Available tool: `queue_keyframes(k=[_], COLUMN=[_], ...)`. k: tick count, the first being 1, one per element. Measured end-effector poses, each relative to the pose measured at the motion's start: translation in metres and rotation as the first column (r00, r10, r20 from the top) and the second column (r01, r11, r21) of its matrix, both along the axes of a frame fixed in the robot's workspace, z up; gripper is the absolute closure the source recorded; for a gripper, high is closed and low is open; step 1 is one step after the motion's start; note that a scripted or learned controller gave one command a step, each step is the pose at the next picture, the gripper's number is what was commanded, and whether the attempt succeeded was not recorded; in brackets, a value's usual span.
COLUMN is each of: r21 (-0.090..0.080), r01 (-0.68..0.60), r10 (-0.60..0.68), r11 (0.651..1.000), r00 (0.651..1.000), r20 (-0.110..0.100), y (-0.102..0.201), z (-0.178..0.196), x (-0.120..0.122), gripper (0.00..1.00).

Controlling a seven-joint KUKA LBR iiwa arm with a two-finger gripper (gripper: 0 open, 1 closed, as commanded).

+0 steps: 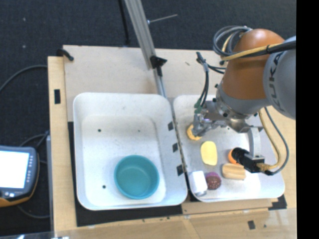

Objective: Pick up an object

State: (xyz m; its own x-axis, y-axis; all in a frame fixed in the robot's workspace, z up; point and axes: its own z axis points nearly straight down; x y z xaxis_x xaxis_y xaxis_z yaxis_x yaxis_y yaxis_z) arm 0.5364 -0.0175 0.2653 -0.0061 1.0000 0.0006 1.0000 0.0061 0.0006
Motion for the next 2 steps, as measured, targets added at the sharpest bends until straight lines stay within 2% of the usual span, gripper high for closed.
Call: queue_keyframes(k=[2], r21=[0.0], r01=[-0.001], r10=[0.001], r11=[1.0], r00=[1.0], r20=[-0.001], y=[0.086], z=[-0.028], x=[-0.026], gripper=[1.0])
